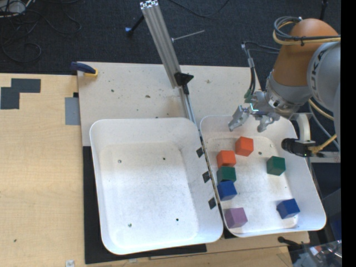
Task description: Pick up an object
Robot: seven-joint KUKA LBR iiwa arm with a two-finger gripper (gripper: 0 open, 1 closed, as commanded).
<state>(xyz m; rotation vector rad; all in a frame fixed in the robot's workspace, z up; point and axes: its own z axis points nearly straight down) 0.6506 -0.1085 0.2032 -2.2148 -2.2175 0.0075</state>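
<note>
The pincer (250,120) hangs over the far end of the right bin (311,204), its two grey fingers (237,118) spread wide with nothing between them. It sits at the end of the grey arm (311,60), whose orange band shows above the wrist.

Taking the right bin as the landmark, all the blocks lie inside it. An orange cube (244,146) sits nearest the far end, just below the open pincer and apart from it. A second orange cube (226,158) lies beside it, closer to the bin's left wall. Down that same wall come a dark green cube (226,174) and a blue cube (226,189), touching one another (or very nearly so), then a purple cube (236,216) at the near corner. Toward the bin's right wall rest another green cube (275,165) and, nearer the front rim, another blue cube (288,208).

The left bin (105,149) adjoins the right bin's left wall, both on the table (128,88).
</note>
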